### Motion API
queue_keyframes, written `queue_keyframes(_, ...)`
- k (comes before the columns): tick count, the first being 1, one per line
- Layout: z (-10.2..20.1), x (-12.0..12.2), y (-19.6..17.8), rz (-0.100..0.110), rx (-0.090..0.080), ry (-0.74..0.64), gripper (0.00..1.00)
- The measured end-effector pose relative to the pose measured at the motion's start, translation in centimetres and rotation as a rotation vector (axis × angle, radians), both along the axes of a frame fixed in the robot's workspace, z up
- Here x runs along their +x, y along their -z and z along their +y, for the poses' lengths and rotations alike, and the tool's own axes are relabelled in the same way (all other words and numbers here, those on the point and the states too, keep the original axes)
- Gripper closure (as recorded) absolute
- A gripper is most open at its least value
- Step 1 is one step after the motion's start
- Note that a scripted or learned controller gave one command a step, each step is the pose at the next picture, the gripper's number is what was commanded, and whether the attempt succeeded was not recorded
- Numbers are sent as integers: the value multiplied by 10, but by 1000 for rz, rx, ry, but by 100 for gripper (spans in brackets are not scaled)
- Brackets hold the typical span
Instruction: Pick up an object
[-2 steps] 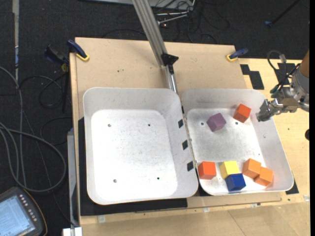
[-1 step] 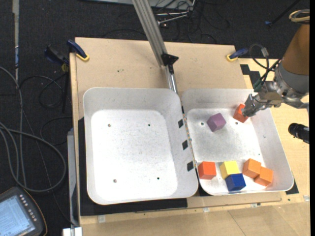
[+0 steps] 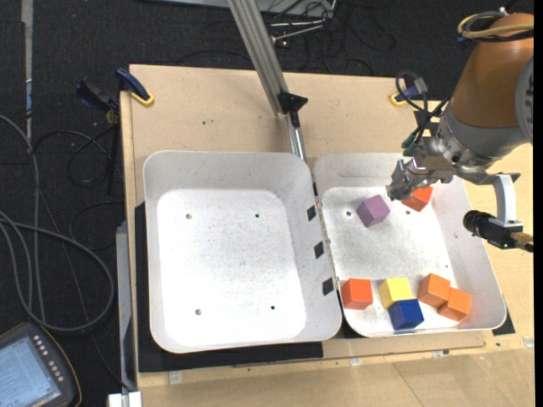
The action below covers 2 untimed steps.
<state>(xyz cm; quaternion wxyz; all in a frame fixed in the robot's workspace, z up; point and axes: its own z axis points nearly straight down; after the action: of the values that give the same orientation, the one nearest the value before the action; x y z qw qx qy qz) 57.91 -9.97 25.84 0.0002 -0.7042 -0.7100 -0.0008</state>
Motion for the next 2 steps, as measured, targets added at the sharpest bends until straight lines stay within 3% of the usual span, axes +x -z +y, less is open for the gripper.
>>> queue_keyframes(2, 109, 24, 21, 3, 0, 1, 100)
